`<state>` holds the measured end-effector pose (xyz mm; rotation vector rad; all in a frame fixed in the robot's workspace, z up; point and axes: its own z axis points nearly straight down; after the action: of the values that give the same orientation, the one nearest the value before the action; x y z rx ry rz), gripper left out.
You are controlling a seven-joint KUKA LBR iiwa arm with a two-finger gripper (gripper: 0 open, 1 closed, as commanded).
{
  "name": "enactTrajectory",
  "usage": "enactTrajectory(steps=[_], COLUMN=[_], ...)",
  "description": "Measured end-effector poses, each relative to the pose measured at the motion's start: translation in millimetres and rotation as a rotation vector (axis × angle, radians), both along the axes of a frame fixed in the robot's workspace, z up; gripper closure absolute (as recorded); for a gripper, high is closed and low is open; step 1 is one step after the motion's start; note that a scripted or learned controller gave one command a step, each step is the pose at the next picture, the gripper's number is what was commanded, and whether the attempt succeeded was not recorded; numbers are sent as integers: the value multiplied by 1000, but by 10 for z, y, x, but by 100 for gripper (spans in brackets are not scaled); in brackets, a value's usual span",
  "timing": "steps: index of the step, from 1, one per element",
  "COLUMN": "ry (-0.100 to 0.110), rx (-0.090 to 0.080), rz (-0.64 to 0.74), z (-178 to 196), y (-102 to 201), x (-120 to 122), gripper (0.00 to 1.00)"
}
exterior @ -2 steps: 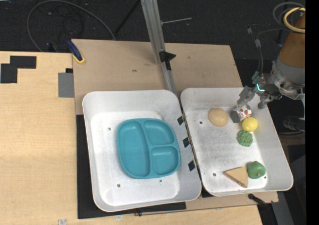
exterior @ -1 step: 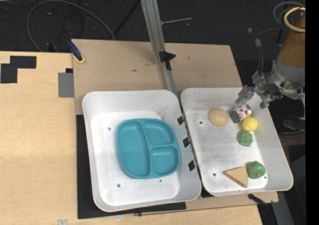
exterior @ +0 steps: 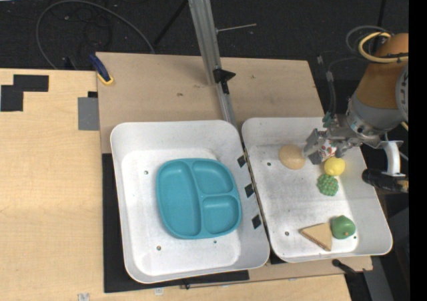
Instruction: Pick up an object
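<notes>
1. Worktop (exterior: pixel 167 86): tan board carrying two shallow white bins side by side; a metal post (exterior: pixel 208 53) rises from its rear edge, between the bins.
2. Left bin (exterior: pixel 127 159): holds one teal divided plate (exterior: pixel 198 197), lying flat at the bin's middle, three compartments visible.
3. Right bin (exterior: pixel 293 226): all the loose items lie here.
4. Beige round lump (exterior: pixel 291 157): near the bin's rear edge, slightly left of middle.
5. Tan wedge (exterior: pixel 317 235): at the front edge, touching or just beside a green apple-like ball (exterior: pixel 343 227) toward the front right corner.
6. Green knobbly item (exterior: pixel 327 185): right of middle, with a yellow ball (exterior: pixel 334 166) just behind it.
7. Pincer (exterior: pixel 325 148): low over the rear right part of this bin, just beside the beige lump and the yellow ball. Something small, red and white, sits at its tip; cannot tell whether it is gripped, nor how wide the pincer stands.
8. Arm (exterior: pixel 380 93): grey with orange band, entering from the right.
</notes>
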<state>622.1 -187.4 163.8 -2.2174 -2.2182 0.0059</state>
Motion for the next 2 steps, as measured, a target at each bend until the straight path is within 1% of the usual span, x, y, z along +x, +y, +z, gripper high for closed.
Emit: enactTrajectory(steps=[1,2], ry=[-2,-7], rx=[11,0], rz=[1,3], z=[-487,-647], y=[-37,-35], x=[-28,-22], gripper=[0,0])
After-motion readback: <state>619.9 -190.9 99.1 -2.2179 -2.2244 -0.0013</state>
